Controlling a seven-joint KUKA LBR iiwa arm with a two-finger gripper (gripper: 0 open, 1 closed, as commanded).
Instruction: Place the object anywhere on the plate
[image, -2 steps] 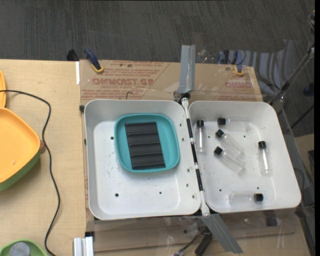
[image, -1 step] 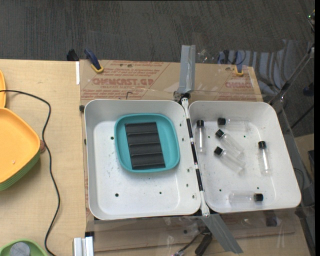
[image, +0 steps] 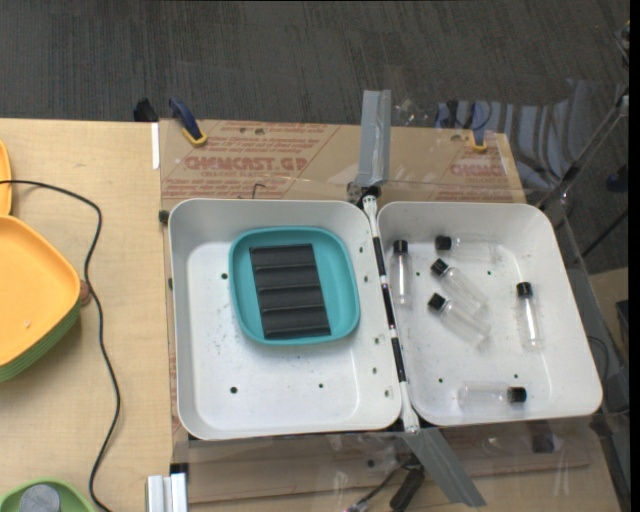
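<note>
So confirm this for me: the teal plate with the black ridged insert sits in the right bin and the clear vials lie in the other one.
Wrong on the bin. The camera view shows the teal plate in the left bin; the clear vials lie in the right bin.

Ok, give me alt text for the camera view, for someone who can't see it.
Two shallow white bins sit side by side: the left bin holds a teal plate with a dark ridged insert, and the right bin holds several clear vials with black caps, scattered. Orange dishes sit at far left.
</note>
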